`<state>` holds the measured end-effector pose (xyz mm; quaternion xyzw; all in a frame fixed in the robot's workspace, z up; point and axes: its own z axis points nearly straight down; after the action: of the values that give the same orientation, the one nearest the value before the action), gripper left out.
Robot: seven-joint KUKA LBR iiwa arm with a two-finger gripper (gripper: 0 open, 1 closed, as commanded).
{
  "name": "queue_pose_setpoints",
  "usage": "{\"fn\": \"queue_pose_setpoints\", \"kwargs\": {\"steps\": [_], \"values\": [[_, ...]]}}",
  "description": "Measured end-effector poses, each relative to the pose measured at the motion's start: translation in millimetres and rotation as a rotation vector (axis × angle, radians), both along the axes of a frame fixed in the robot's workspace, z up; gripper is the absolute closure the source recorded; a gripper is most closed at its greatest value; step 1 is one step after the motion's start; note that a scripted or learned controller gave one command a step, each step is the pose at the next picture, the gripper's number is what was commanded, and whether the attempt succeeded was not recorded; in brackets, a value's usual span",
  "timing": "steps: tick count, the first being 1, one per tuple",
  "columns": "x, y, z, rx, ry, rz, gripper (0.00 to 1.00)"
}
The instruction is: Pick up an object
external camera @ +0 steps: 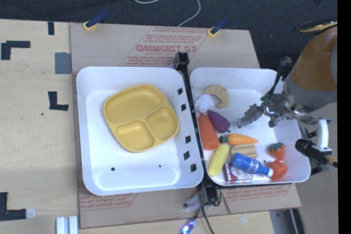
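Resting in bin, glossy yellow compartmented tray (141,117)

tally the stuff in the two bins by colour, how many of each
Yellow: 2, divided plate and corn
Orange: 3, big carrot, small carrot, far-right piece
Purple: 1, grapes
Blue: 1, bottle
Tan: 1, croissant
Total: 8

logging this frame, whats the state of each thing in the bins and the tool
tool: above the right bin, fingers apart, nothing between them
yellow tray: flat in the left bin, nothing in its compartments
corn: lying in the right bin
carrot: lying on its side
blue bottle: lying on its side
purple grapes: resting by the divider
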<state>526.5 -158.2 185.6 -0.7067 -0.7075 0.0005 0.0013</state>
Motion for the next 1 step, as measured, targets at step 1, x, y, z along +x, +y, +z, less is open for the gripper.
{"fn": "queue_pose_setpoints", "kwargs": {"steps": [1], "values": [[0.1, 0.8, 9.8, 0.0, 0.001, 0.001, 1.0]]}}
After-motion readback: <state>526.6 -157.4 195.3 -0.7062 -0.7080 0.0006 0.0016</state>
